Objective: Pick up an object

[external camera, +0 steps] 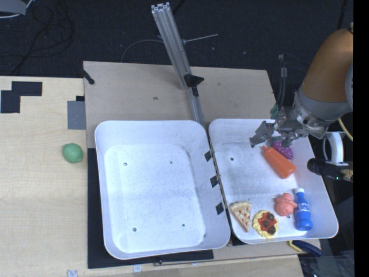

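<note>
Two white bins are sitting on the desk [144, 91]. The tool [275, 133] is hovering, its fingers spread open and gripping nothing, over the right bin [242, 160], just beside the carrot [279, 161] and grapes [283, 150].

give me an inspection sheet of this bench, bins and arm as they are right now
surface: light wooden bench bearing two shallow white bins; left white bin with nothing seen inside.
job's things: in the right white bin lie an orange carrot-shaped toy, a purple grape bunch toy, a pink lumpy toy, a blue plastic bottle, a toy pizza slice and a round red and yellow toy.
clutter: small green ball on the bench left of the bins.
grippers: two-finger gripper over the right bin, by the carrot's upper end; nothing seen between its fingers.
cables: dark cables on the floor behind.
surroundings: slanted metal rail behind the bins.
</note>
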Available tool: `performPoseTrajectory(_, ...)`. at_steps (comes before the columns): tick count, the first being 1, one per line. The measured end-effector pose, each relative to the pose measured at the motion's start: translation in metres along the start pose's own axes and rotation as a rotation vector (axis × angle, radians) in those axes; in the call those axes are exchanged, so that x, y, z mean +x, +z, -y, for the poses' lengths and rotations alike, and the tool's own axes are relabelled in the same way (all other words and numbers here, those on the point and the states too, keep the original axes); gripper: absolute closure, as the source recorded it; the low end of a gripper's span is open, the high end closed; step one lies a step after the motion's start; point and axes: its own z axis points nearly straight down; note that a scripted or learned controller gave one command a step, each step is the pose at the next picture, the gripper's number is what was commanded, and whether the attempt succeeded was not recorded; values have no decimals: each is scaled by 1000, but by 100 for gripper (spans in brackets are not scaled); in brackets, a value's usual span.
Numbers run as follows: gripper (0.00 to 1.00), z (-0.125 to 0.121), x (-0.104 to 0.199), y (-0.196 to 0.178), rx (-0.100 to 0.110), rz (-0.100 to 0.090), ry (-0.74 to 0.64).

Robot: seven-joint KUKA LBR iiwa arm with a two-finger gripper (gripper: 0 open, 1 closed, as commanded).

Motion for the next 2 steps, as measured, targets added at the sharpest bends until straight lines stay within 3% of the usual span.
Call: performPoseTrajectory(2, 0, 7, 1, 87, 4, -1, 0)
